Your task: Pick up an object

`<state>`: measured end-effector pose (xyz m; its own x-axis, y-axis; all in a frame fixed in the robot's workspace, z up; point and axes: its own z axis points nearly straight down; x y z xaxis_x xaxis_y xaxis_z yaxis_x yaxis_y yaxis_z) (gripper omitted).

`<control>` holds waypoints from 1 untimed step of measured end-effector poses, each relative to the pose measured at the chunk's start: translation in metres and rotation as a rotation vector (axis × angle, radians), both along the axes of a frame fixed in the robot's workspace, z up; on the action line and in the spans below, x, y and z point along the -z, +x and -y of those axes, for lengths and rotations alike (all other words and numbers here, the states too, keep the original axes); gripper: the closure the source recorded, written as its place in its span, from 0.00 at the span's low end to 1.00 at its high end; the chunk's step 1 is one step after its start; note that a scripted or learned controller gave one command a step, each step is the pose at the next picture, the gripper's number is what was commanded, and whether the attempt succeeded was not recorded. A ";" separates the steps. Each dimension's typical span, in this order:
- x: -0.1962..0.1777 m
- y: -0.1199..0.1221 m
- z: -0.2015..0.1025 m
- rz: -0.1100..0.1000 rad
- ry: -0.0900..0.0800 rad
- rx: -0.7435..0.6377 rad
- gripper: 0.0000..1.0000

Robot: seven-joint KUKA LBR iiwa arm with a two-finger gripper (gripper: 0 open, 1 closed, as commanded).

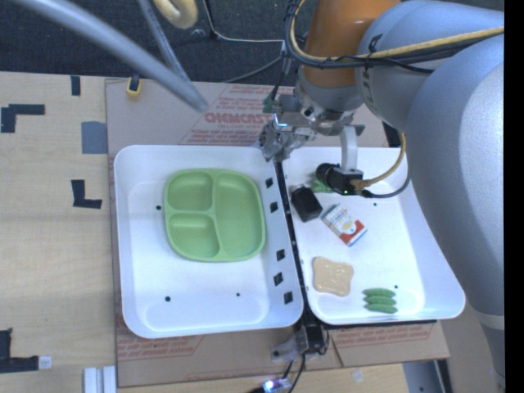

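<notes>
My gripper (276, 143) hangs over the back end of the divider between the two bins, with nothing visibly held. In the right bin (426, 244) a small black block (305, 204) lies near the divider, just in front of the gripper. To the block's right sits a small white carton with red and orange print (344, 224). Nearer the front lie a tan slice of bread (332, 277) and green pea pods (380, 300). A green divided plate (214, 215) rests in the left bin (135, 244).
The grey arm with its orange band (344, 23) covers the right bin's back right corner. Both bins stand on a cardboard sheet (229, 109) on the wooden bench. A grey pole (106, 35) crosses the upper left.
</notes>
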<state>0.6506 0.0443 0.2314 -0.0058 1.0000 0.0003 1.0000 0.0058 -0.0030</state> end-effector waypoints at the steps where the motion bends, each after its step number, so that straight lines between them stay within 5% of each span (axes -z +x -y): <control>1: 0.013 0.003 -0.048 0.001 0.000 0.000 1.00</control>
<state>0.6538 0.0925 0.2189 -0.0058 1.0000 -0.0002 1.0000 0.0058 -0.0023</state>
